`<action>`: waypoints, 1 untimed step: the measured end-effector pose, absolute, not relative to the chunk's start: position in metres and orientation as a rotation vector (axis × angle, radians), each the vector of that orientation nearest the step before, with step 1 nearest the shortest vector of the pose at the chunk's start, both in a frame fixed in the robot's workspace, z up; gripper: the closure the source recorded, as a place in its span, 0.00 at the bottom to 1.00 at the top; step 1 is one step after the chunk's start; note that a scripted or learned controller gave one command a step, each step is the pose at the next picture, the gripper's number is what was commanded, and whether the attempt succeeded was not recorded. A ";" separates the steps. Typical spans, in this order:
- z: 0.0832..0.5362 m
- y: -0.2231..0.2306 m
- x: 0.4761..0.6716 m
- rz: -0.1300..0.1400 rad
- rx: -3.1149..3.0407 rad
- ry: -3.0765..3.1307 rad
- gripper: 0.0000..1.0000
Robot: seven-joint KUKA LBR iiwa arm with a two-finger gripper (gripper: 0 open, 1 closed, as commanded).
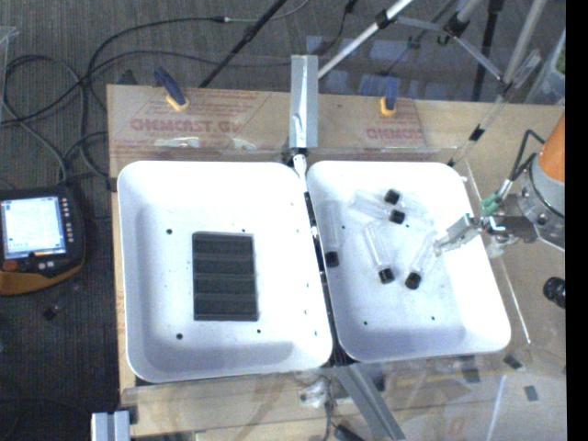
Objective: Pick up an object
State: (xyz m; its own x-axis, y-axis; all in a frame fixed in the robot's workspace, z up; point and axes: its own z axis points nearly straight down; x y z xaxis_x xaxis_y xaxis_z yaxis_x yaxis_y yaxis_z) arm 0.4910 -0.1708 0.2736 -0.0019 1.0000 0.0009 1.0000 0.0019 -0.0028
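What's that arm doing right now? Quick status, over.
Gripper over right white bin's right side, nothing seen held. Clear plastic vials with black caps scattered in that bin. Black ribbed rack in left bin, untouched.

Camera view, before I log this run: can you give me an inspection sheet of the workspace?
Surface: two white bins, left bin and right bin, on a wooden bench.
Job's things: clear vials with black caps in the right bin.
Clutter: dark ribbed tray in the left bin.
Grippers: gripper at the right bin's right side, beside the vials.
Cables: black cables on the floor.
Surroundings: handheld pendant at left; clamps.
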 end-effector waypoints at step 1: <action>0.178 -0.153 0.538 0.003 -2.192 -2.246 0.00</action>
State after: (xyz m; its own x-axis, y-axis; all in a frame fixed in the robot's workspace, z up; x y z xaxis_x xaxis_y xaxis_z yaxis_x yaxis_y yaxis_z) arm 0.5383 -0.1526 0.1783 -0.0247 0.9997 0.0009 0.9997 0.0247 -0.0036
